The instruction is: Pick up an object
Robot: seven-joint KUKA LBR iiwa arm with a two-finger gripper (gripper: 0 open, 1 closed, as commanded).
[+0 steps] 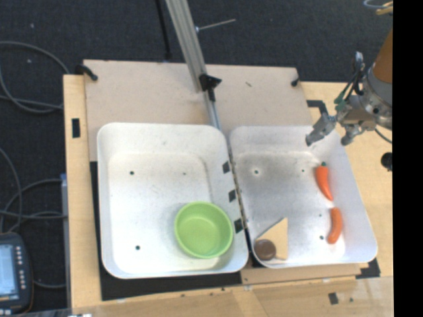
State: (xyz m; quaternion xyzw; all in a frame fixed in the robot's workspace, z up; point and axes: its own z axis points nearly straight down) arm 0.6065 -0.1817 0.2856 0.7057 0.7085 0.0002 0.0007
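Currently on the bench, listed left to right. Left bin: one green bowl, resting at about five o'clock on the bin floor, near the divider. Right bin: a brown round piece touching a tan wedge at seven o'clock; an orange carrot-like piece at three o'clock; a second orange piece at four o'clock, just beside the right wall. Gripper: hanging over the right bin's one o'clock corner, fingers spread apart, nothing between them — well above the floor by the look of it. Nearest candidate is likely the upper orange piece — it lies toward six o'clock from the gripper, long axis running roughly twelve to six, tilted slightly, so the fingers would probably close across its short width.
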